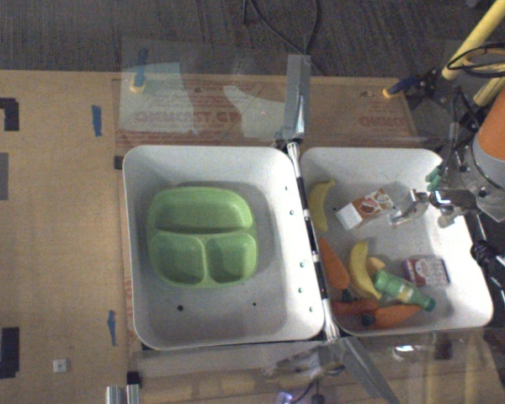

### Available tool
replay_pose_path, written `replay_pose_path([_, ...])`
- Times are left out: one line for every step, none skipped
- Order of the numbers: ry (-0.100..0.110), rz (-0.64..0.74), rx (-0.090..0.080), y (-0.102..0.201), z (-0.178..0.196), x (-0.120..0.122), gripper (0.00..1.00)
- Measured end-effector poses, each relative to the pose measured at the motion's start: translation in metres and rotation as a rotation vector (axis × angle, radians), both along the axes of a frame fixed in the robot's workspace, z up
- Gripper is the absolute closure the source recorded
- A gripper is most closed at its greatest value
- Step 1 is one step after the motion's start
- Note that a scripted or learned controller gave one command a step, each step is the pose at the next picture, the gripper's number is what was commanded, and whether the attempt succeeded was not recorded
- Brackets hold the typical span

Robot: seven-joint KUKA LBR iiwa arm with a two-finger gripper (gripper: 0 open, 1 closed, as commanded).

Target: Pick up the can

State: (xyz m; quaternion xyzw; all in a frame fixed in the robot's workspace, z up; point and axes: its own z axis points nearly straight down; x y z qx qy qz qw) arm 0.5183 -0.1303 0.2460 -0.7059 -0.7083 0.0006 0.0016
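Note:
The can [427, 271] is small and red with a pale label. It lies on its side near the right wall of the right bin [454, 162]. My gripper [427, 209] hangs over the upper right part of that bin, a short way behind the can and apart from it. Its metal fingers [408, 209] stand open with nothing between them. A small white and red carton [369, 208] lies just left of the gripper.
The right bin also holds a banana [320, 204], a second banana [361, 269], carrots [334, 264], and a green bottle [401, 290] just left of the can. A green divided plate [204, 236] sits in the left bin [143, 175].

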Motion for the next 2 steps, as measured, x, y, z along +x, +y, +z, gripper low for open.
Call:
replay_pose_path([-0.005, 0.036, -0.002, -0.012, -0.063, 0.060, 0.00])
replay_pose_path([-0.033, 0.142, -0.004, -0.020, -0.133, 0.107, 0.00])
